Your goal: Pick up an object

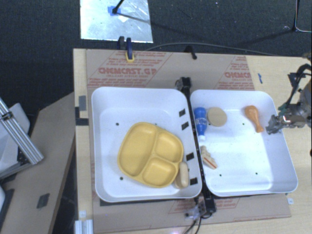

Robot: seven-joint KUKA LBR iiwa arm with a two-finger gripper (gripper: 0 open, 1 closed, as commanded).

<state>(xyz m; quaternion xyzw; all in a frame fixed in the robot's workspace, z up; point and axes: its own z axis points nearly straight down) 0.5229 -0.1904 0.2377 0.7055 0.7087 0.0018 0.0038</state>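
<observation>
The right bin (263, 179) holds an orange drumstick-shaped toy (253, 116) at its far right, a tan round disc (217, 116) and a blue bottle (200, 118) by the divider, and a small pink-and-cream piece (208, 158) lower left. My gripper (274, 126) hangs at the right rim of this bin, just right of the orange toy. Nothing shows between its fingers.
The left bin (112, 111) carries a yellow divided plate (150, 154) with a beige oblong piece (183, 175) at its lower right edge. A black divider (194, 130) with clips runs between the bins. Cardboard (161, 67) lies under both bins.
</observation>
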